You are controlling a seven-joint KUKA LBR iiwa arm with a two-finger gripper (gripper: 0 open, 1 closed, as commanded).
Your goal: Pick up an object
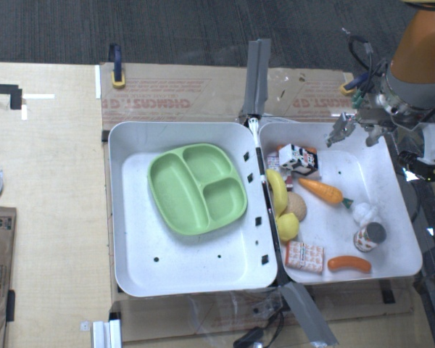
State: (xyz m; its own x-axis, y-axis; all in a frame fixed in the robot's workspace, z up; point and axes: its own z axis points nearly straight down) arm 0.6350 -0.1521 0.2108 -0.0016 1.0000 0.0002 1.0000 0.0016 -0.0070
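My tool (pixel 355 127) hangs over the right bin's (pixel 391 216) far rim, its grip state hidden from me. The carrot (pixel 323 191) lies just down-left of it inside that bin, long axis slanting toward the bin's near-right corner. I count 2 bins, 1 carrot, 1 banana (pixel 277 188), 1 green plate (pixel 196 188).

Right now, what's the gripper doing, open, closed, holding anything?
Gripper: above the right bin's top edge, nothing seen between its fingers; open or shut cannot be told.

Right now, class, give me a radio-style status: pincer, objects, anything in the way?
Pincer above right bin's far rim, nothing between its fingers. Carrot, banana, sausage lie unpicked. Nothing blocking the carrot.
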